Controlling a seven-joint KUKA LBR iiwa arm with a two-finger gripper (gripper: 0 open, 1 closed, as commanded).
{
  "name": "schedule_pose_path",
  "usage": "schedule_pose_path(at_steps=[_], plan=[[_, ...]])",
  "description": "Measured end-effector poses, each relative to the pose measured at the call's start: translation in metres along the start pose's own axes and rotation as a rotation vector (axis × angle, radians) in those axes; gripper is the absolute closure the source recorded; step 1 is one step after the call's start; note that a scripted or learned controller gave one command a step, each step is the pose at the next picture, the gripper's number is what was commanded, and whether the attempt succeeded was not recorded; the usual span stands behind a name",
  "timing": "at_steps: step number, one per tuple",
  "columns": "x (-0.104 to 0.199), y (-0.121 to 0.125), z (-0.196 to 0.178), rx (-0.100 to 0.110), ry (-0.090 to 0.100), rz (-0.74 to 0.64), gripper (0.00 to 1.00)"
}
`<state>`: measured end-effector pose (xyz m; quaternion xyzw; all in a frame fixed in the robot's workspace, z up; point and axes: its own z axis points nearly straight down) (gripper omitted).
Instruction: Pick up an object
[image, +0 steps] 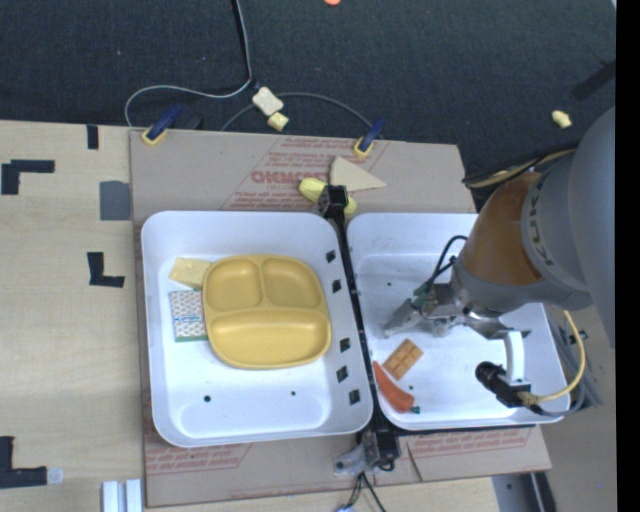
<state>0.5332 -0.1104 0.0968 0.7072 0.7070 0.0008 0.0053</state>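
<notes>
Cardboard sheeting (200, 170) covers the bench under two shallow white bins, clipped at its far edge by blue-and-yellow clamps (160, 128). The grey arm (590, 220), with its orange band (500, 235) above the wrist, reaches in from the right over the right bin (400, 240). The left bin (240, 410) holds a yellow divided tray (265, 312) with three compartments, lying flat near the bin's middle. Tucked against the tray's left rim are a pale yellow flat piece (187, 270) and, just below it, a small card with a speckled pattern (185, 315).

The gripper (405, 315) hangs low in the right bin, pointing toward the divider between the bins; whether its fingers are spread or closed I cannot tell, and nothing can be seen between them. Just below it on the bin floor lies a small tan waffle-textured block (403, 358), apart from the gripper. Nearer the front corner, beside the divider, lies an orange carrot-like piece (392, 392) with a small green bit at its end.
</notes>
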Motion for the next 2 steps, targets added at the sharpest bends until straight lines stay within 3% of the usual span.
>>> schedule_pose_path(at_steps=[1,2], plan=[[0.012,-0.038,0.009,-0.003,0.001,-0.001,0.00],[0.010,-0.037,-0.001,-0.002,-0.001,0.000,1.00]])
